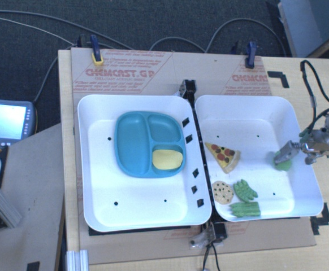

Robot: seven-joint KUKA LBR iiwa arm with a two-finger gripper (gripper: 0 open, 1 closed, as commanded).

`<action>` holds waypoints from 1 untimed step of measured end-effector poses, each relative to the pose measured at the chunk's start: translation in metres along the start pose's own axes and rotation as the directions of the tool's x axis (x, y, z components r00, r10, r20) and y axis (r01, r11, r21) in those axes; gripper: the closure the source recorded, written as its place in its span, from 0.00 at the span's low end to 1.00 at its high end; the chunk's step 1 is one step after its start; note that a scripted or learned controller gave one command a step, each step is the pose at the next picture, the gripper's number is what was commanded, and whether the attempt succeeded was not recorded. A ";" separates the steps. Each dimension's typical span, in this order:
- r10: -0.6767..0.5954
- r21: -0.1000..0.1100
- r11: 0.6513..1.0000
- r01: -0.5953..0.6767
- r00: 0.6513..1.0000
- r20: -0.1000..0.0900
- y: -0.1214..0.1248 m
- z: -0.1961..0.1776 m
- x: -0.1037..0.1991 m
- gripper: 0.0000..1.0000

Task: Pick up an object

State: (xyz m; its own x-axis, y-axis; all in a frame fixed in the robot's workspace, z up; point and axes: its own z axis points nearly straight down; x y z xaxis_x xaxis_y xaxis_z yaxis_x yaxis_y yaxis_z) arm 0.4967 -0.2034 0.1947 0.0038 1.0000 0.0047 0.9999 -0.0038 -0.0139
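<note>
Where two white bins sit side by side: left bin (96,202) with blue tray (136,145) and yellow piece (167,159); right bin (266,112) with pizza slice (224,156), pea pods (245,199), cookie (223,192). Against the right wall, small green piece (282,162), just under gripper (290,151); claw wide or narrow, cannot tell. Seemingly at the grasp. Next: close squarely, lift straight.

bins (96,168): glossy white plastic | tray (131,145): smooth blue plastic | bench (125,72): matt wood
</note>
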 end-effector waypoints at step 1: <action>-0.004 -0.013 1.000 0.004 1.000 0.003 0.003 -0.006 0.001 0.00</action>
State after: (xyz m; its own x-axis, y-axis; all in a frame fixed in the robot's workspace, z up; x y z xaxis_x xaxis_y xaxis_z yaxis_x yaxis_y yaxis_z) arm 0.5000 -0.2029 0.2010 -0.0002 1.0000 0.0013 1.0000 0.0002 -0.0011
